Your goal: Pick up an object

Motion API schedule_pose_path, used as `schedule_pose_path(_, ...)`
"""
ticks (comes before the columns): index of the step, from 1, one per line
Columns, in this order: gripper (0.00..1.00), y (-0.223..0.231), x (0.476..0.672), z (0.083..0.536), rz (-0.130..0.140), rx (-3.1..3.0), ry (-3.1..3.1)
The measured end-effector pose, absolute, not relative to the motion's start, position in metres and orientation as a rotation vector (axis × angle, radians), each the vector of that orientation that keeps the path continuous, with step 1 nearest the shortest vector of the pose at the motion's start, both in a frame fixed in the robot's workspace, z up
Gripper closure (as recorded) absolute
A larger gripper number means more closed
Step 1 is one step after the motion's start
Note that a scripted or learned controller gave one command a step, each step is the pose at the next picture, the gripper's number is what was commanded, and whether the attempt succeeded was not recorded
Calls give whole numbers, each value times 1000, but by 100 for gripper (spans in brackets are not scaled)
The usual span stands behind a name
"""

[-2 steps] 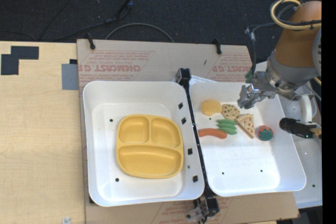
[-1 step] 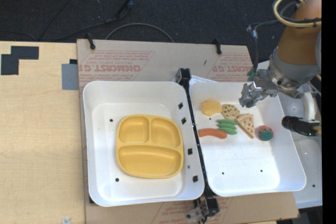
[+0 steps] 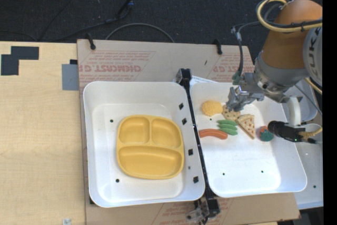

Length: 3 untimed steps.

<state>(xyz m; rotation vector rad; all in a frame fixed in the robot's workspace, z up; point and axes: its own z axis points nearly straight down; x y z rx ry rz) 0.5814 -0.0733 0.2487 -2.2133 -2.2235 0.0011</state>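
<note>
The gripper (image 3: pixel 235 103) hangs low over the far part of the right bin (image 3: pixel 274 179), just above a tan cracker-like toy (image 3: pixel 229 113), but whether it is parted or clenched cannot be told from this slant. The likely targets lie bunched beneath it: a yellow round piece (image 3: pixel 211 108), a green pea pod (image 3: pixel 228 126), an orange-red hot dog (image 3: pixel 212 134) and a tan wedge (image 3: pixel 246 125), presumably clustered so that one descent meets something. The left bin (image 3: pixel 100 187) carries a yellow divided plate (image 3: pixel 150 146) at its middle, well apart from the grasp.
</note>
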Motion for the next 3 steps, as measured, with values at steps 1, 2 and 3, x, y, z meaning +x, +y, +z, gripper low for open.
schedule_pose_path(1,100,-13,568,238,4,-2212,-2223)
schedule_pose_path(2,100,30,553,234,5,-2213,-2222)
schedule_pose_path(3,100,81,535,235,6,-2212,-2223)
